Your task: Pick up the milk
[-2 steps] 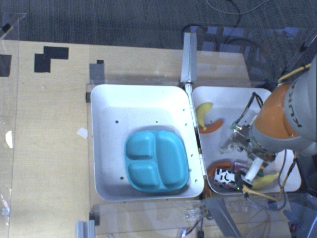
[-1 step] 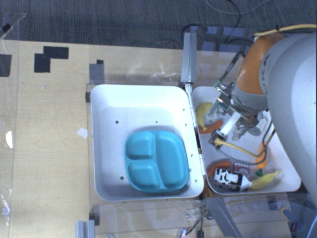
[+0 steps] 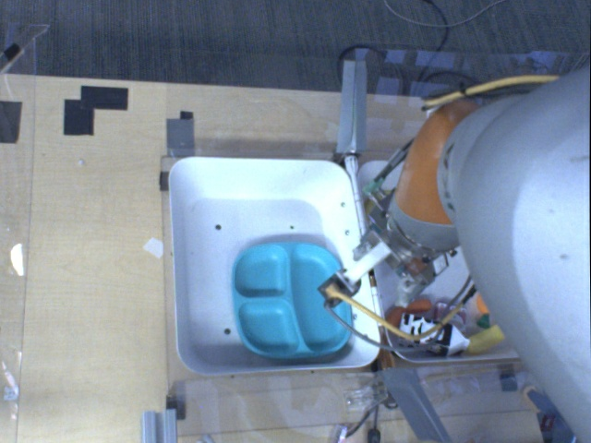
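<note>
From my remote seat, the grey arm [image 3: 517, 210] with its orange band took up most of the right side, leaning in over the right bin [image 3: 371, 173] and covering nearly all of it. The pale wooden bench [image 3: 92, 247] lay beneath both bins. The left bin [image 3: 212, 178] held a blue divided tray [image 3: 286, 298] lying flat toward its near right corner. The gripper [image 3: 413, 275] hung low over the right bin, just beside the wall between the two bins, and I could not tell whether it was released or clenched, since the wrist and cables hid it. The milk [image 3: 434, 329] showed as a small white thing with black patches, lying in the right bin near its front edge, just below the gripper and partly crossed by cables; I saw nothing that showed it was being held. A small orange thing [image 3: 413, 310] sat touching its left side, and a yellow thing [image 3: 488, 338] lay just to its right.
</note>
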`<act>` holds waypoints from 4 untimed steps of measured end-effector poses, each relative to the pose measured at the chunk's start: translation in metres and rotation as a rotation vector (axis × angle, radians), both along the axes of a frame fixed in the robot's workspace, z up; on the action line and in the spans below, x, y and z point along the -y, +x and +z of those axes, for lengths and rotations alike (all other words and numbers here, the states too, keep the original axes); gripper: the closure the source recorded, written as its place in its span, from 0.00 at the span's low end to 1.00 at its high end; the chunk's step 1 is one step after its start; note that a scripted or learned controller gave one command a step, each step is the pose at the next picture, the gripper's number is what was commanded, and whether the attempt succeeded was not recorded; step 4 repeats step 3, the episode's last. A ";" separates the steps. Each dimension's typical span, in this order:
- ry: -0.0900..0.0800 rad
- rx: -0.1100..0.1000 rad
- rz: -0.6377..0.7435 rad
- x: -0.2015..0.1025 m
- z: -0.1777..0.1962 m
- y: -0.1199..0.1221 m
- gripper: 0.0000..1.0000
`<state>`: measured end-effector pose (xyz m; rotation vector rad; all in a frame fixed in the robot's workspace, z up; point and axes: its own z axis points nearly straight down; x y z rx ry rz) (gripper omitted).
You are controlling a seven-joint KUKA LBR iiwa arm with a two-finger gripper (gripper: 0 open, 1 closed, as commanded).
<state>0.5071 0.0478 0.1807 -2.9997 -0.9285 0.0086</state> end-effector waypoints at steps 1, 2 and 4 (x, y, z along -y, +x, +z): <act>-0.001 -0.005 0.009 0.000 0.007 0.001 1.00; -0.001 0.006 0.294 0.015 0.167 0.034 1.00; -0.004 0.002 0.300 0.014 0.174 0.036 1.00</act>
